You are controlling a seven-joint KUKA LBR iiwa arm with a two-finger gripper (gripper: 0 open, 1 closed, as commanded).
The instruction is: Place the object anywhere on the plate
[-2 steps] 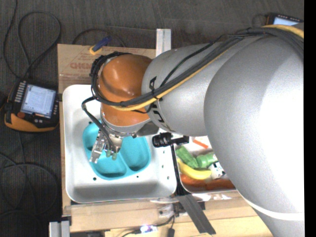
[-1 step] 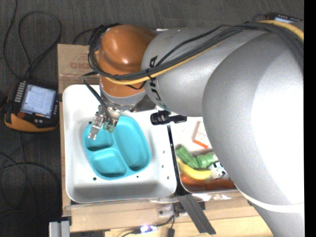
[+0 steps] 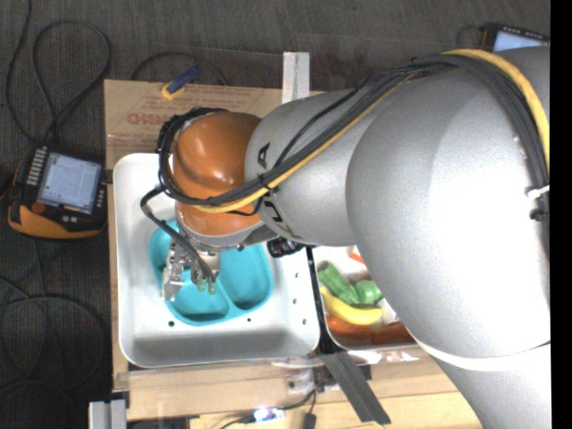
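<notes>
A light blue divided plate (image 3: 234,286) lies in the left white bin (image 3: 134,311). My gripper (image 3: 189,280) hangs straight over the plate's left part, its fingertips close to the plate surface. The orange band of the arm (image 3: 211,159) sits directly above it and hides the plate's upper part. I cannot make out any object between the fingers; the view there is too small and cluttered to tell. The right bin (image 3: 323,324) holds toy food: a green piece (image 3: 344,284), a yellow banana (image 3: 350,312) and an orange-red piece (image 3: 375,333).
The grey arm (image 3: 429,213) covers most of the right bin and the upper right of the view. A handheld pendant (image 3: 61,190) with a screen lies on the floor at the left. Cardboard (image 3: 134,114) lies under the bins.
</notes>
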